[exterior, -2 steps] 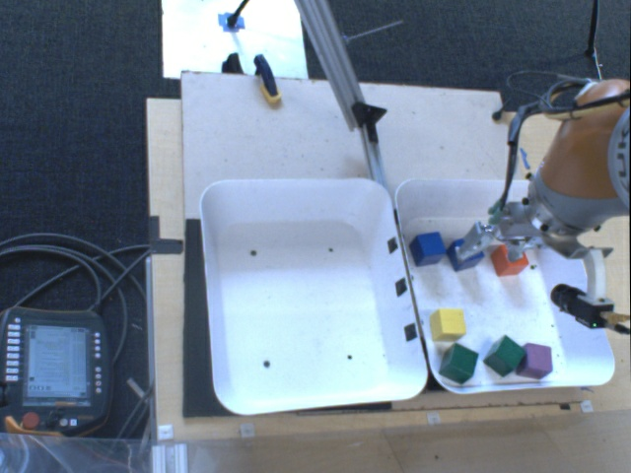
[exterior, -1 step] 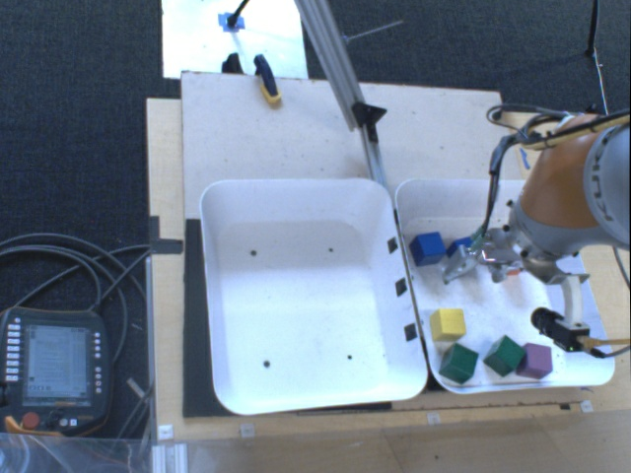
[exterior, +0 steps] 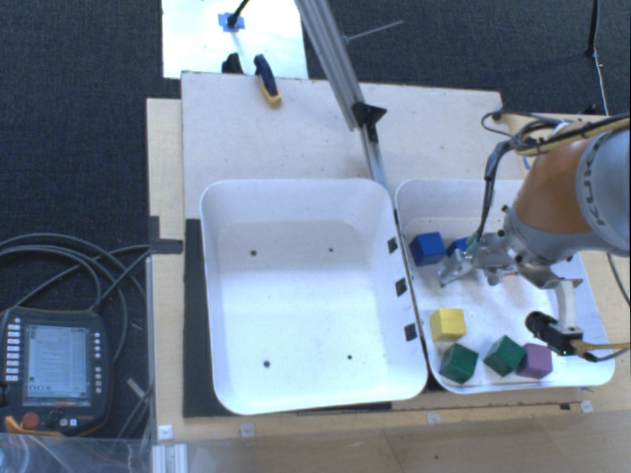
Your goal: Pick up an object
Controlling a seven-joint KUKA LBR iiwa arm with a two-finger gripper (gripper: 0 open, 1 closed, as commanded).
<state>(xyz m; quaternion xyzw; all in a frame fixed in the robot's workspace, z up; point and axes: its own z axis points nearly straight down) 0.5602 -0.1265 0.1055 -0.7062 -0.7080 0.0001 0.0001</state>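
Note:
The right bin (exterior: 592, 308) holds several small cubes. A blue cube (exterior: 427, 247) lies near its left wall, and a second blue piece (exterior: 459, 247) peeks out just right of it, partly covered by my gripper (exterior: 467, 267). The gripper hangs low over the bin's upper middle, right beside these blue pieces, with nothing visibly held. A yellow cube (exterior: 448, 323) sits below it. Along the front edge lie two green cubes (exterior: 458, 362) (exterior: 504, 355) and a purple cube (exterior: 536, 360). The arm's orange band (exterior: 552, 190) reaches in from the right.
The left bin (exterior: 222, 264) adjoins the right one. A slanted aluminium pole (exterior: 330, 47) ends near the bins' shared back corner. A teach pendant (exterior: 54, 368) with cables lies on the floor at lower left. A yellow-handled clamp (exterior: 266, 79) sits at the board's back.

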